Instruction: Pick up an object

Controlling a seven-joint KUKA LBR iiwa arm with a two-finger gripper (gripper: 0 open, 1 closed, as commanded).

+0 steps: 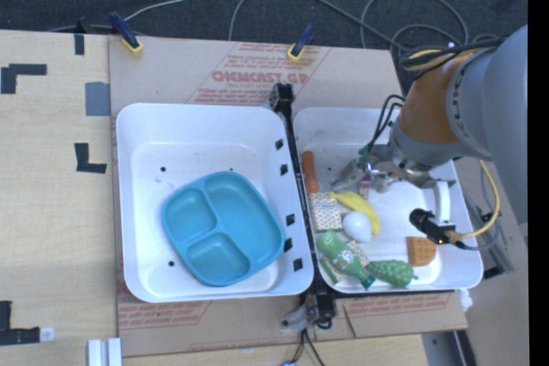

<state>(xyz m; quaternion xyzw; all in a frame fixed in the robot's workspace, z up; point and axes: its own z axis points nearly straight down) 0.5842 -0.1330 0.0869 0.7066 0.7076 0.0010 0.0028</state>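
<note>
Several objects are crowded under the gripper [364, 176] in the right bin [459, 270]; the banana [358, 207] and egg [358, 225] touch, so a nudged neighbour could spoil the grasp. Jaw opening cannot be told.

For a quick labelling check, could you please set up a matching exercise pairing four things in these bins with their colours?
Things:
1. divided plate
2. banana
3. egg
4. carrot

Colours:
A. white
B. orange
C. blue
D. yellow

Pairs: 1-C, 2-D, 3-A, 4-B
</note>
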